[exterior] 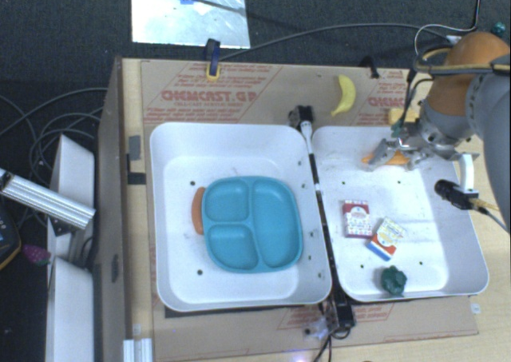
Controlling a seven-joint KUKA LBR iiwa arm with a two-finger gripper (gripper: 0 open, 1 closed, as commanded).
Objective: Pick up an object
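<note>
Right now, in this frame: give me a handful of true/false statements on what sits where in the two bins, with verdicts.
1. The blue divided plate lies in the left bin. True.
2. The banana lies inside the right bin. False: it rests on the cardboard behind the bins.
3. The red card box and the green toy are both in the right bin. True.
4. The claw hangs over the left bin. False: it is at the back of the right bin, close to an orange item.
5. An orange item sticks out from under the plate's left edge. True.
</note>
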